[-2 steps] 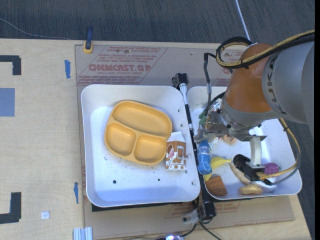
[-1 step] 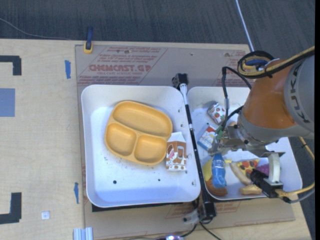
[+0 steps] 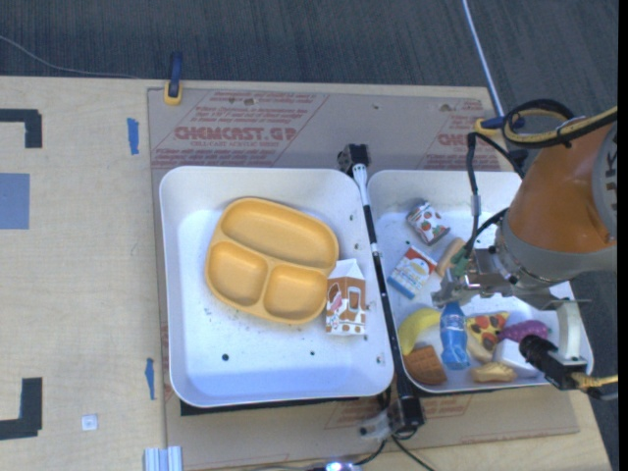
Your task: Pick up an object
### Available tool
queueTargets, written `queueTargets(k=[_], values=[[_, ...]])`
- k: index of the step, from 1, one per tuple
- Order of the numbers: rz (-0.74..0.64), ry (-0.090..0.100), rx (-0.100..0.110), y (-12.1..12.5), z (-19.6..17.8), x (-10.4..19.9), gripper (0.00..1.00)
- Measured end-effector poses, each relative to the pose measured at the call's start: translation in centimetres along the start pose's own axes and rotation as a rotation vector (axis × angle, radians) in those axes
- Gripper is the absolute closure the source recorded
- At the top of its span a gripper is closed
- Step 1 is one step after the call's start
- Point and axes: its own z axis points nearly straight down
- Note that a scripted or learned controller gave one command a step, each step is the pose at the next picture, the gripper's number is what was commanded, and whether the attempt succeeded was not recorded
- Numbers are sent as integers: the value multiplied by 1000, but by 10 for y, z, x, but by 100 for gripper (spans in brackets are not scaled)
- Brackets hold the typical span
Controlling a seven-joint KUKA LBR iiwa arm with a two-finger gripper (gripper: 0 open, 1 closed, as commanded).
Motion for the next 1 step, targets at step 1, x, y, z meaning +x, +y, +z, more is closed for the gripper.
queueTargets(k=[1], values=[[-2,1,2,0,5,81,100]])
